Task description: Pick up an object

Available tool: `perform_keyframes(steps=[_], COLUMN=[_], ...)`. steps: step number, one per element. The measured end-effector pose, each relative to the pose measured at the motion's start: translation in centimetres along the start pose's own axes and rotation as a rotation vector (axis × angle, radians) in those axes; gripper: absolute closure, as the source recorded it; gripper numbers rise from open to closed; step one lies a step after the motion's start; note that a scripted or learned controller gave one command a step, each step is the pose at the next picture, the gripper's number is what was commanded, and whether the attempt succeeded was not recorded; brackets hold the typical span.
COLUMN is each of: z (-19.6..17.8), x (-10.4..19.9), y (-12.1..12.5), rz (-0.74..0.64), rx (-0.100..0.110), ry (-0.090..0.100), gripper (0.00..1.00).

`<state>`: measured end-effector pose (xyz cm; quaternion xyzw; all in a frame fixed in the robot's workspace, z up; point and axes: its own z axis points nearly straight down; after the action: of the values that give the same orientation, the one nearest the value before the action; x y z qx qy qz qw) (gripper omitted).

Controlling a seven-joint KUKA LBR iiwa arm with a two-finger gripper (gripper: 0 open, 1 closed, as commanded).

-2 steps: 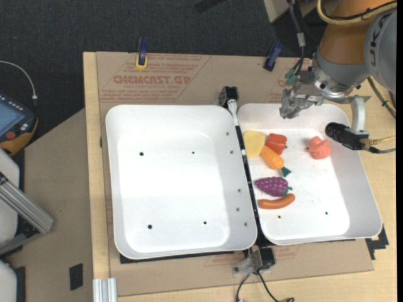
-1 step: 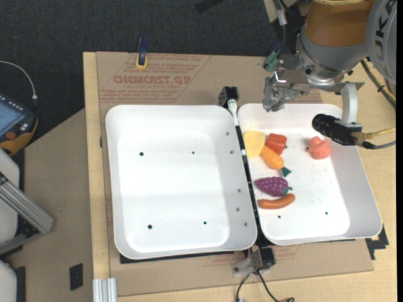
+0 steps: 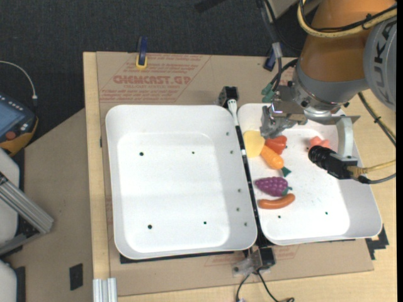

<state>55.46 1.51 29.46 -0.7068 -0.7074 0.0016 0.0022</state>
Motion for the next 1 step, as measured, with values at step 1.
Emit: perform_keyframes(steps=[1], z=[-6.58], x=[6.00], y=[-1.54], rz=[-0.006], rx=[-0.013], ry=[0.002], gripper=[1.00])
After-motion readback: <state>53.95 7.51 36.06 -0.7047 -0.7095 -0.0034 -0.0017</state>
